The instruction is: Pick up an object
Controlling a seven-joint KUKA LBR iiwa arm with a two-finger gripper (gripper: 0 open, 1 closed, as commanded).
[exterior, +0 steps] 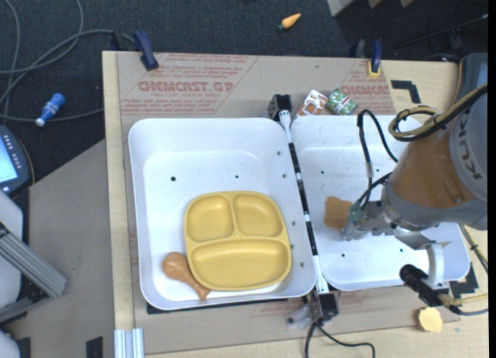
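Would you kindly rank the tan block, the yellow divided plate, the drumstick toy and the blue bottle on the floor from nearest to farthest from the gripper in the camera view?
From the gripper:
1. Tan block, right beside it in the right bin.
2. Yellow divided plate, in the left bin.
3. Drumstick toy, at the plate's lower left corner.
4. Blue bottle, on the floor, far left.

Plastic bins on a cardboard-covered bench

Both white bins point(147, 194) look like smooth, slightly glossy plastic; the yellow divided plate point(236, 240) in the left one is matt plastic (as is the tan spoon-like piece point(182, 270) beside it). The bench sheet point(201, 81) is printed brown cardboard, and the floor point(155, 0) is rough dark carpet.
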